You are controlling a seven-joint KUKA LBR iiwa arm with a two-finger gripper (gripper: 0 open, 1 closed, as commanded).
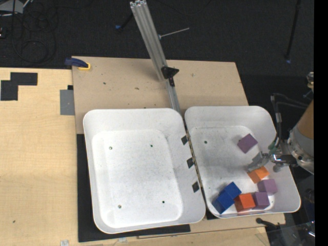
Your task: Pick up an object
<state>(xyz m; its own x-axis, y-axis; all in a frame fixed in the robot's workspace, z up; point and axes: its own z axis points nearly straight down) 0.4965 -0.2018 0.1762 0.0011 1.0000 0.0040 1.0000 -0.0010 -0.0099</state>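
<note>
Gripper (258,164) hangs just above the orange block (259,174) near the right bin's (225,118) right edge, lining up a grab, grip state unclear

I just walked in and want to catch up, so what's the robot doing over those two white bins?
The arm reaches in from the right, with its gripper low in the right bin, just above an orange block. Whether it has hold of that block can't be told. Nearby lie a purple block, a blue block, another orange block and two more purple ones. The left bin has no blocks in it.
</note>
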